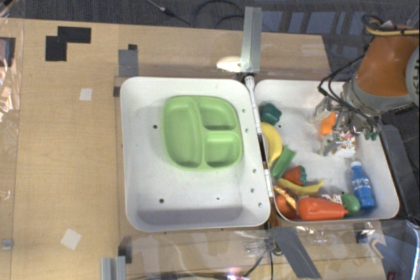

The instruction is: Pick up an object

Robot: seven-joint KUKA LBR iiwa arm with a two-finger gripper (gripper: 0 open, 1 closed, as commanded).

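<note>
My gripper [342, 136] hangs low over the upper right part of the right bin [302, 98], below the orange band of the arm [387, 69]. A small orange object [327, 124] sits right at its left side, partly hidden by the gripper body. A blue bottle [361, 186] lies just below the gripper. Further left are a dark green toy [269, 113] and a yellow banana [273, 141]. An orange carrot-like piece [320, 208] and several red, green and yellow toy foods pile up along the front of the bin.
The left bin [144, 187] holds a green divided plate [200, 132]. A metal post [251, 39] stands behind the rims where the bins meet. Cables [335, 85] loop near the wrist.
</note>
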